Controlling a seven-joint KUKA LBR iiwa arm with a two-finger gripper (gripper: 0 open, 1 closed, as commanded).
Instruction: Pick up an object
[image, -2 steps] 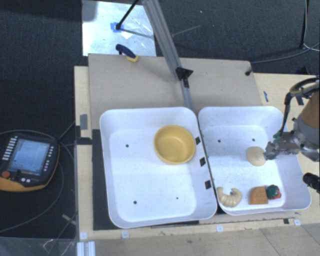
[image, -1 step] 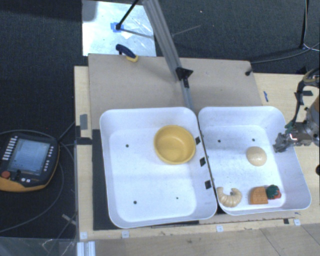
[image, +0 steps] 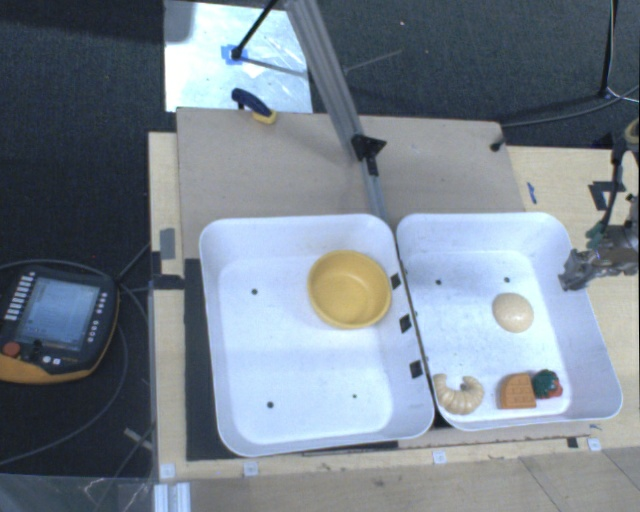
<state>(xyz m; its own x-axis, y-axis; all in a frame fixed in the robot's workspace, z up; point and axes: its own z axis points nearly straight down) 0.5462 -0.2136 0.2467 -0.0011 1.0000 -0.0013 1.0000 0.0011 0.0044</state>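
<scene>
The left bin (image: 250, 400) holds a yellow bowl (image: 349, 288) near its far right corner. In the right bin (image: 450, 240) a cream egg-shaped object (image: 513, 312) lies right of centre. Along that bin's near edge sit a pale croissant-like piece (image: 459, 393), an orange square piece (image: 517, 391) and a small red and green item (image: 546, 383) touching it. My gripper (image: 578, 270) hangs over the right bin's right rim, up and to the right of the egg-shaped object, with nothing seen in it.
A slanted metal pole (image: 335, 90) crosses the board behind the bins. A blue and yellow clamp (image: 252, 104) lies at the board's far edge. A teach pendant (image: 50, 322) rests on the floor at the left.
</scene>
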